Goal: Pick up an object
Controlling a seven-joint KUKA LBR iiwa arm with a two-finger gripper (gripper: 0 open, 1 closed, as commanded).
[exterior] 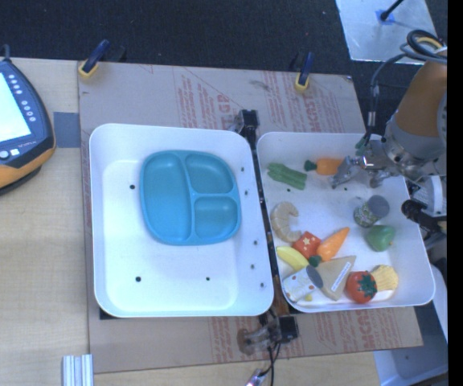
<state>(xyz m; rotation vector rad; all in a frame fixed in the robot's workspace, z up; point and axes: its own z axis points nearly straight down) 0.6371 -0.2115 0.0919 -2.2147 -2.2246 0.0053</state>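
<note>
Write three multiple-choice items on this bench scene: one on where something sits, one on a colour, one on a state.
1. Where does the divided plate lie?
A. in the left bin
B. in the right bin, among the toy food
C. on the bare bench beside the tablet

2. What colour is that plate?
A. red
B. light blue
C. yellow

3. Where is the gripper?
A. over the plate
B. outside both bins, above the tablet
C. over the upper part of the right bin, near the orange carrot piece

Answers:
1. A, since the plate sits alone inside the left bin's walls.
2. B, since its whole surface reads pale blue against the white bin.
3. C, since the arm enters from the right and its tip hangs by the carrot piece.
</note>
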